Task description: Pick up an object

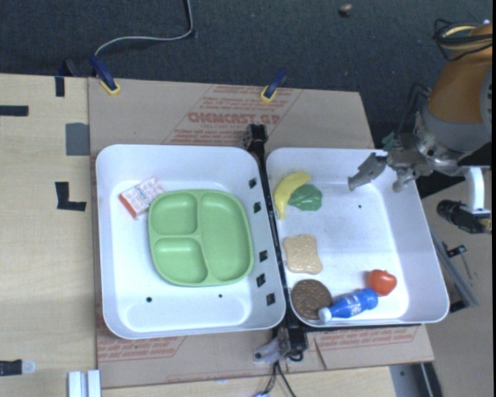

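The right bin (413, 246) holds a yellow banana (288, 188), a green leafy toy (307, 198), a tan slice of bread (302, 253), a brown round cookie (311, 296), a blue bottle (350, 304) and a red tomato-like piece (383, 282). My gripper (383, 174) hovers over the far right corner of this bin, open, with its two fingers spread and nothing between them. It is well away from all the objects.
The left bin (116, 246) carries a green divided plate (202, 236) and a small red-and-white packet (140, 196). A black clamp (256, 137) joins the bins at the far side. The cardboard sheet (231, 114) lies under both bins.
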Motion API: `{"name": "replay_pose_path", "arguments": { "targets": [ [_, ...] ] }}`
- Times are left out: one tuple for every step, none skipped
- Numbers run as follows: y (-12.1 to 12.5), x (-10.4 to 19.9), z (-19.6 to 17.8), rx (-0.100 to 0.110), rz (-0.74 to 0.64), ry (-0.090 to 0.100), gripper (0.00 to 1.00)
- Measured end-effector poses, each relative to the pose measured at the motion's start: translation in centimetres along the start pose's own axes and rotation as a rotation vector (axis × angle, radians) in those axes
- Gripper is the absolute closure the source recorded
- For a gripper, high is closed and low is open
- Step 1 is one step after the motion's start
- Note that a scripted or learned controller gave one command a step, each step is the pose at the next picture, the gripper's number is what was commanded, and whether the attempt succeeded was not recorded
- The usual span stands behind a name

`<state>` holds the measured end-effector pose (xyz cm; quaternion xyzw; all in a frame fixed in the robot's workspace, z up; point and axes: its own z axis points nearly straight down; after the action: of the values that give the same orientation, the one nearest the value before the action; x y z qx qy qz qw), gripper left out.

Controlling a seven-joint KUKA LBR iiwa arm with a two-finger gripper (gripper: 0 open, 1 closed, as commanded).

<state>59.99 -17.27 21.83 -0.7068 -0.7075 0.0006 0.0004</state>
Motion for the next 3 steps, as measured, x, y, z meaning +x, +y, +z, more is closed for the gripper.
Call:
{"name": "replay_pose_path", "arguments": {
  "targets": [
    [6.4, 4.0, 11.8, 0.004, -0.001, 0.001, 0.00],
    [3.6, 7.0, 12.9, -0.014, 0.006, -0.013, 0.00],
    [3.6, 7.4, 12.0, -0.008, 0.002, -0.006, 1.00]
  ]
}}
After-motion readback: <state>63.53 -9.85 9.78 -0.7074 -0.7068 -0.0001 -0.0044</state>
